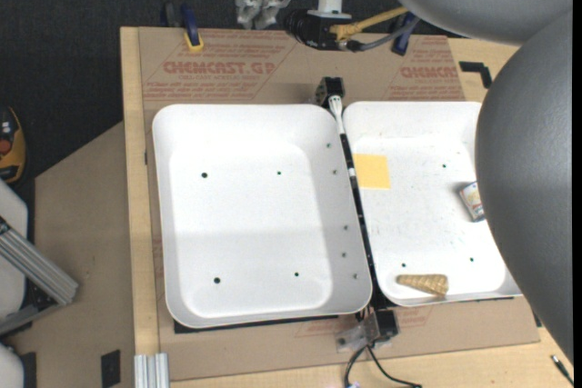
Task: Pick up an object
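Hanging jaws high past far edge of counter, well apart from bins; cannot tell their state. Eyeing yellow card, cone, small packet, all lying in right bin. Risking slip: card lying flat, cone hugging near wall.

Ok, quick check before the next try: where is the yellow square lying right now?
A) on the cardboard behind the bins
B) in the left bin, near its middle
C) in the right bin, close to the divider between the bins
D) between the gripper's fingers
C: the yellow square lies flat on the floor of the right bin, close to its left wall beside the left bin.
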